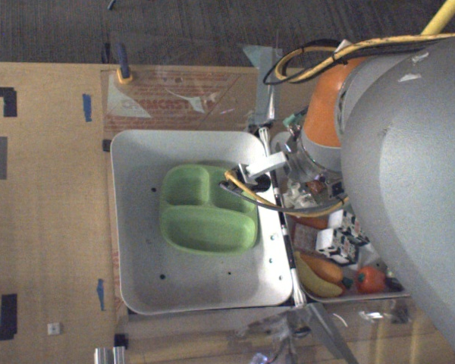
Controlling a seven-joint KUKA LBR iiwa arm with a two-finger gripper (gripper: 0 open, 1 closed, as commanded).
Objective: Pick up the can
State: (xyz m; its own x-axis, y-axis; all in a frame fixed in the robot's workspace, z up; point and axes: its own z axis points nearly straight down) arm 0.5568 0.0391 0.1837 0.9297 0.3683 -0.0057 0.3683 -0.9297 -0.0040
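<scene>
The grey arm reaches in from the right, and its orange band point(322, 120) hangs over the right bin point(341, 297). My gripper point(307, 182) points down into the top part of that bin, close to the divider between the two bins. A small thing with a printed label point(299, 196) lies right under it; it may be the can, but the wrist covers most of it. I cannot tell whether the gripper touches it.
The left bin point(136, 279) holds a green divided plate point(206, 209). In the right bin lie a banana point(315, 280), an orange piece point(326, 268), a red tomato point(370, 279) and a printed packet point(335, 241). A yellow cable point(246, 189) loops over the divider.
</scene>
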